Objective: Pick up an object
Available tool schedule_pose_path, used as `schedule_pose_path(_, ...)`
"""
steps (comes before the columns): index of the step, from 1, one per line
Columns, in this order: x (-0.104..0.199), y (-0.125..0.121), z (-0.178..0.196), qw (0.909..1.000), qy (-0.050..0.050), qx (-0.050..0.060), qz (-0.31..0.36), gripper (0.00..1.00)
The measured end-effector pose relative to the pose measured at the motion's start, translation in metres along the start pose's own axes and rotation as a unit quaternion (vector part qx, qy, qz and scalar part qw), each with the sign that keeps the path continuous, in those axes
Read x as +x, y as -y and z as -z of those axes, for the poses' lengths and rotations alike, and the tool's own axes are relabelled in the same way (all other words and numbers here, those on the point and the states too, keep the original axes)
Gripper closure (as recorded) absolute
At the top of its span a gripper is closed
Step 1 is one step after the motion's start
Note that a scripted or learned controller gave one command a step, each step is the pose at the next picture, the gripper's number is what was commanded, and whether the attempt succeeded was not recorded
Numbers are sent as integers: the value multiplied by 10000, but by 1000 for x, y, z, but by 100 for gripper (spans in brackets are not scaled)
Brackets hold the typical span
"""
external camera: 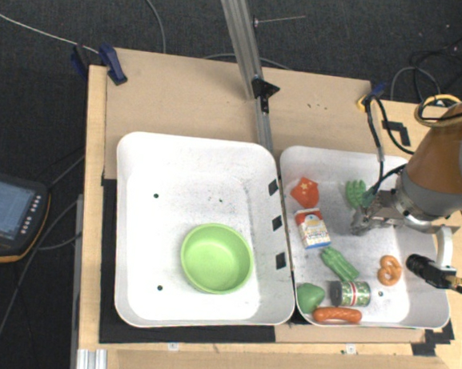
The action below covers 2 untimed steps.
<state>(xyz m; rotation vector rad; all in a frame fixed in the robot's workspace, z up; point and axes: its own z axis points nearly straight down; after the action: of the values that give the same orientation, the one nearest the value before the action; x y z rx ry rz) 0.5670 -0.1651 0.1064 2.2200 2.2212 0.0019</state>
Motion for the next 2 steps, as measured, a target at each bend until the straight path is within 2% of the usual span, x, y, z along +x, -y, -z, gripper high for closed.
schedule_pose_path(2, 5, -11, 103, 10000, 5, -18, 0, 100)
